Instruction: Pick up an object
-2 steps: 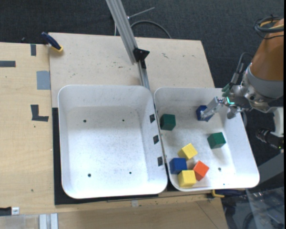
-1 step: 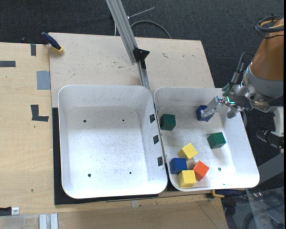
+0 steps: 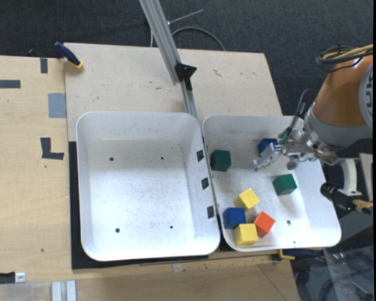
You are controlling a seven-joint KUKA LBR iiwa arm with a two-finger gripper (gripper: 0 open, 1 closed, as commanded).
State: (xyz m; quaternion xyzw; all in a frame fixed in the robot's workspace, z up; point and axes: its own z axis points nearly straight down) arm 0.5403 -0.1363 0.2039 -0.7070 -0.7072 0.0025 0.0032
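Note:
My gripper (image 3: 277, 162) hangs over the middle of the right bin (image 3: 313, 231), open, with nothing between its fingers. A blue block (image 3: 267, 146) lies just behind its left finger (image 3: 262, 162); I cannot tell whether they touch. A green cube (image 3: 284, 184) sits just in front of the gripper. A dark green cube (image 3: 220, 160) rests to the left, near the bin's inner wall. At the front of the bin a yellow cube (image 3: 247, 199), a blue cube (image 3: 234, 216), an orange cube (image 3: 264, 221) and another yellow cube (image 3: 245, 233) are clustered together.
The left bin (image 3: 88, 231) stands beside the right one, divided from it by a shared wall. A slanted metal rail (image 3: 163, 33) reaches down from the top to the bins' back edge. The orange-banded arm (image 3: 344, 99) fills the right side.

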